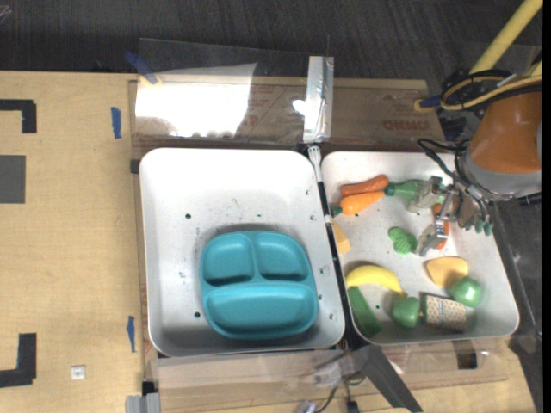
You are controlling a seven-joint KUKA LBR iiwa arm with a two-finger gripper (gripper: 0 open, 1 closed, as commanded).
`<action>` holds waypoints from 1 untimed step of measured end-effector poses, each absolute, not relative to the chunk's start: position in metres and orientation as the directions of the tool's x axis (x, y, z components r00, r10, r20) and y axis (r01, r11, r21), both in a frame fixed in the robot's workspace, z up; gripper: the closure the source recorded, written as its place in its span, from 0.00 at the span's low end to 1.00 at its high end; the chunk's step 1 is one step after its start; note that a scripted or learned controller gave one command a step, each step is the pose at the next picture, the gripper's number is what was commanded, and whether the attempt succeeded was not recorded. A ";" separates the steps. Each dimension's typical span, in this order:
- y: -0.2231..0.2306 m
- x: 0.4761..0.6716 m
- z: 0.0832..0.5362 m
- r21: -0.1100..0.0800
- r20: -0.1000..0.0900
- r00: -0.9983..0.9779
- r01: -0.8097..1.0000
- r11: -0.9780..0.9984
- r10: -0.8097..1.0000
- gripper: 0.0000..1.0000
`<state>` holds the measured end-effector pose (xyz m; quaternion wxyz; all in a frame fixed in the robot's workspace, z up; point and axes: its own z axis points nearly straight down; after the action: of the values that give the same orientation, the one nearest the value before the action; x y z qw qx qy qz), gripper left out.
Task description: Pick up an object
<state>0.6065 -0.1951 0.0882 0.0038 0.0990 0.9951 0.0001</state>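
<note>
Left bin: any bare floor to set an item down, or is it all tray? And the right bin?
Left bin: bare floor behind the teal tray, up to the back wall. Right bin is crowded: carrots, banana, green pieces, with the gripper among them. Small gap between carrots and banana.

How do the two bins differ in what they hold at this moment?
The left bin holds one large thing, a teal divided tray; the right bin holds many small toy foods, among them a carrot and a banana. The claw works over the right bin, not the left. Both are shallow and white.
</note>
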 end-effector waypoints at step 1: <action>-0.200 0.581 0.088 0.002 -0.009 -0.968 0.249 0.968 0.249 0.00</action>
<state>0.5814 -0.2003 0.0885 0.0045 0.1257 0.9921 0.0003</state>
